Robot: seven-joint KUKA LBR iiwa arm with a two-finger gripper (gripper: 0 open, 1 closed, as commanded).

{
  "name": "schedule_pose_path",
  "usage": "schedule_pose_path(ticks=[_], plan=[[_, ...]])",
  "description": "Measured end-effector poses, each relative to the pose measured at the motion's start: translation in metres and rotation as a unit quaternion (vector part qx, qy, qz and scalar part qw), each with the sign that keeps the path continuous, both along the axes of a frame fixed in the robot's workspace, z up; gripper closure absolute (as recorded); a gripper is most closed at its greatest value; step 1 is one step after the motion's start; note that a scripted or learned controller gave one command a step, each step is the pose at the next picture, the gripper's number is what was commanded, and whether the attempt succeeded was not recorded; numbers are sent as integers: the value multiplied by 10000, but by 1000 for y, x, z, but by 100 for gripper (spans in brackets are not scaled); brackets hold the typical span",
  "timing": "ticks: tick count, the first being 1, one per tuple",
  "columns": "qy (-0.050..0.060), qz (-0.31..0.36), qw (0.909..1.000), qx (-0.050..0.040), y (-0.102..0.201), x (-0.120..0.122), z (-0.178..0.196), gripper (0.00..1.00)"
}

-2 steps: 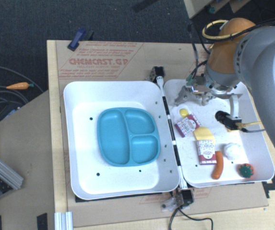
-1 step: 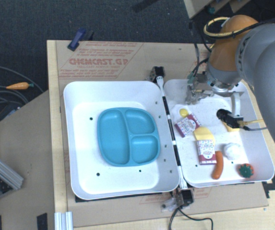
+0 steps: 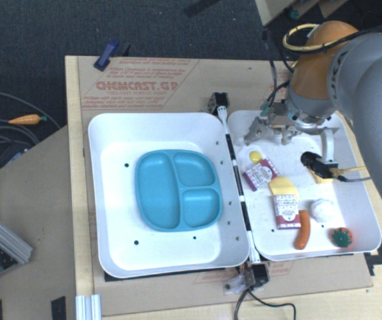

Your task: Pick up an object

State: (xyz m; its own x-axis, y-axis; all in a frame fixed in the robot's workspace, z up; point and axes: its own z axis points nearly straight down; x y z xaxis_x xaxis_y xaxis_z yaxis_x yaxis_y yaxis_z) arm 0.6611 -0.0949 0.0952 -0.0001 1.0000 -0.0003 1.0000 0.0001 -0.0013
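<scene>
Gripper [image 3: 271,131] hangs spread and empty over the right bin [image 3: 367,209]; that hotdog [image 3: 302,229] looks light, slick — pinch its middle.

A bulky, smooth grey arm [image 3: 371,79] was seen, rounded in form like a thick cylinder. Above the wrist it was ringed by a glossy orange band [image 3: 317,62]. Below the band, a short grey metal wrist section [image 3: 304,109] was fitted. Thin dark cables [image 3: 281,79] were looped beside the wrist.
</scene>
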Motion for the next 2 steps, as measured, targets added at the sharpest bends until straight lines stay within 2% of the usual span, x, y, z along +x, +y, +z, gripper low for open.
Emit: schedule_pose_path(ticks=[1, 2], plan=[[-10, 1, 10000, -1, 3, 5, -11, 0], [-22, 5, 10000, -6, 3, 6, 0, 100]])
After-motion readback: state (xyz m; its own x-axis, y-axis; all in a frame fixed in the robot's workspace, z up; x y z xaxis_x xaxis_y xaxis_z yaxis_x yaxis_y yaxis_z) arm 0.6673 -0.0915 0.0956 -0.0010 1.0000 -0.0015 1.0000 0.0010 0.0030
